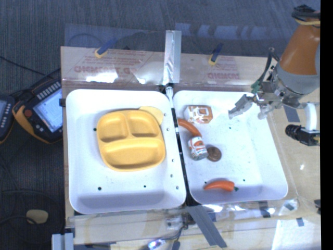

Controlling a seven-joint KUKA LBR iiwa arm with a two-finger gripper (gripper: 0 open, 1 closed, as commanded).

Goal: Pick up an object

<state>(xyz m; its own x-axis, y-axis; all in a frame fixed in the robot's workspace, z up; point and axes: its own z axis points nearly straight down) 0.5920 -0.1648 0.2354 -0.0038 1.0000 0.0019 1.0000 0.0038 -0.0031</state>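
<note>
My gripper hangs open over the upper right part of the right bin, with nothing between its fingers. Left of it in that bin lie a small white and orange carton, an orange sausage-like piece against the left wall, a small can with a brown round disc beside it, and an orange carrot near the front wall. The left bin holds a yellow divided tray.
A clear plastic screen stands behind the bins. A handheld control pendant lies left of the bench. The arm's orange band rises at the right edge.
</note>
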